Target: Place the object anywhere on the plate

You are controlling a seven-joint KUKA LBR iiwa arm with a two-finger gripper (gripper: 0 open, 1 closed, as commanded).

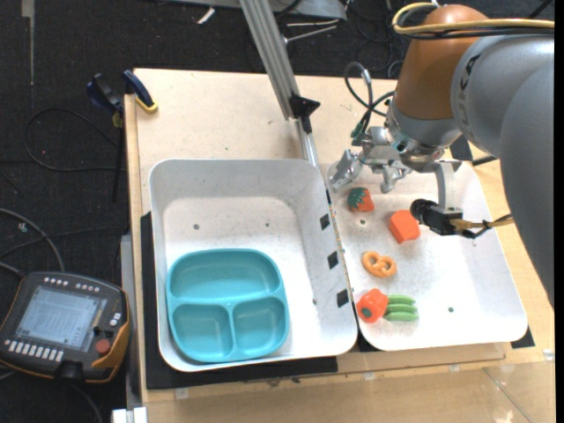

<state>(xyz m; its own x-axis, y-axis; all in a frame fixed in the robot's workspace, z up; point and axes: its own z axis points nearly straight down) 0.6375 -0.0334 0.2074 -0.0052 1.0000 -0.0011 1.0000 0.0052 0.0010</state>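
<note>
Wooden bench (220,113) carries two shallow white plastic bins side by side.

Left bin (220,183): holds a turquoise plastic plate (227,304) with three compartments, one wide and two smaller. The plate sits in the bin's near half, close to the near left corner.

Right bin (476,298): four toy items.
- Small red and green strawberry-shaped toy (359,201), near the bin's far left corner.
- Orange block-shaped toy (404,226), just right of the strawberry and slightly nearer, apart from it.
- Orange pretzel-shaped toy (379,263), toward the middle of the bin's left side.
- Orange and green carrot-shaped toy (386,307), near the bin's near left corner, lying flat with its green end pointing right.

Arm: grey with an orange band, reaching in from the right over the far edge of the right bin. Metal two-finger gripper (370,176) hangs directly above the strawberry toy, fingers spread wide apart, nothing between them. One fingertip (342,173) is left of the toy, the other beyond it to the right. Contact with the toy: cannot tell.

A grey handheld control pendant (57,320) lies on the floor left of the bench.
</note>
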